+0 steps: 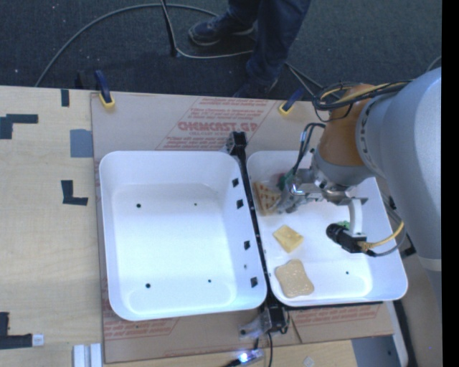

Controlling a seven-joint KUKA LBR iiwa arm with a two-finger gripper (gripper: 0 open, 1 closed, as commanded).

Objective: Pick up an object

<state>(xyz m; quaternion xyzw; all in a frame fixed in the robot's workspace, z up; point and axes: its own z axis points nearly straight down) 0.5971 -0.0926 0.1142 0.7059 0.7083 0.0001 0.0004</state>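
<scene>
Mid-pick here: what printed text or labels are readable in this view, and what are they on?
"CHEMCAST GP", large red print on the brown sheet under the bins, legible though the last letters are partly hidden by the black divider.
Smaller red lines above and below it: too blurred to read.
Red print on the sheet's lower edge: too blurred to read.

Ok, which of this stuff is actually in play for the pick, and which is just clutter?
In play:
gripper
waffle-like piece
yellow block
tan slice
right bin

Lying about:
left bin
clamps
floor cables
</scene>
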